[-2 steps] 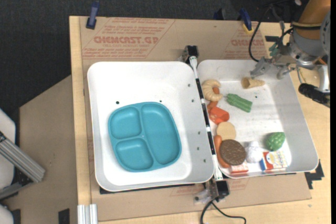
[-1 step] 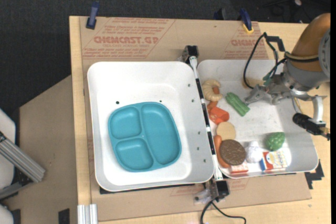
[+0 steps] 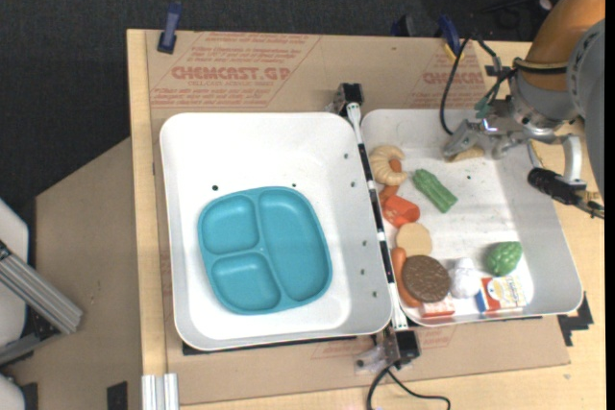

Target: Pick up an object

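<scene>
Toys crowd the right bin (image 3: 538, 235), so we hold our gripper (image 3: 468, 141) low at its far edge, fingers spread and holding nothing. Closest below it lies the green pickle (image 3: 434, 189), with the croissant (image 3: 388, 164) off to its left.

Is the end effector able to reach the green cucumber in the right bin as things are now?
Probably yes. The green cucumber lies alone on bare bin floor, apart from the croissant and orange pieces, with nothing over it. The end effector hovers nearby, above the same bin's far end.
</scene>
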`<state>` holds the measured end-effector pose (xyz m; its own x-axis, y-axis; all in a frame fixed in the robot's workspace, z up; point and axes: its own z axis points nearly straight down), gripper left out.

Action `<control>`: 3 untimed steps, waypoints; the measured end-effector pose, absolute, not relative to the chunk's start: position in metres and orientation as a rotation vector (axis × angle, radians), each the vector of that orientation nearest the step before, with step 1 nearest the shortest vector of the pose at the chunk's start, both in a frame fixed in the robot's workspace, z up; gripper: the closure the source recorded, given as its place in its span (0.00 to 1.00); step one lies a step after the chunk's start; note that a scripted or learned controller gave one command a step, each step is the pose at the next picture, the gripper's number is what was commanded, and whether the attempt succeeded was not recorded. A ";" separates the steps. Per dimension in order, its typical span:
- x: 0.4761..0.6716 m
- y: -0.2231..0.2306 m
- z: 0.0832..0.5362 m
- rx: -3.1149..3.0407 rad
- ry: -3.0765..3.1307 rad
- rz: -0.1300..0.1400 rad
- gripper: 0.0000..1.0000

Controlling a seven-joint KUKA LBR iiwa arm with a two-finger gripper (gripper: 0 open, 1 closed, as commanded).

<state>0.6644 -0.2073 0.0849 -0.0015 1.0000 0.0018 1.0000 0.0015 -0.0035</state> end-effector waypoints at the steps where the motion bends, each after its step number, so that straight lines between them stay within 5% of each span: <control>1: 0.667 -0.216 0.086 -2.202 -2.207 -0.009 0.00; 3: 0.667 -0.215 0.085 -2.200 -2.211 -0.005 0.00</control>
<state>0.6669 -0.2153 0.0853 -0.0050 0.9998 0.0187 0.9999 0.0052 -0.0138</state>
